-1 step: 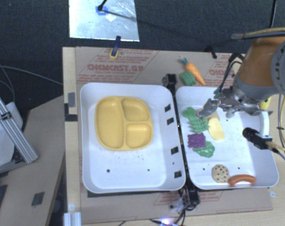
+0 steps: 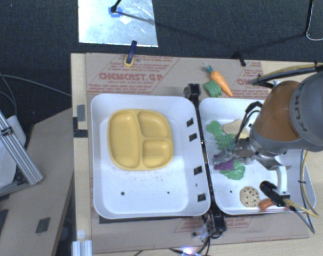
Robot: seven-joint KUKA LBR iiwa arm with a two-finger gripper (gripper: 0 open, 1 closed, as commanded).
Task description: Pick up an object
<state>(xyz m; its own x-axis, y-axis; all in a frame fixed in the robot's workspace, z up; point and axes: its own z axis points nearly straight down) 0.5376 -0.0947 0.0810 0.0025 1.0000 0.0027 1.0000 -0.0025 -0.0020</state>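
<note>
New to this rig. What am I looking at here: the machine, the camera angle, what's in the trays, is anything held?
One fixed camera looks down at a slant on a bench with two shallow white bins. The grey arm with an orange band reaches in from the right; its gripper is low in the right bin, over green and purple toy pieces. I cannot tell whether it holds anything. A cookie also lies there. The left bin holds a yellow divided plate. A toy carrot lies on the bench behind the bins.
</note>
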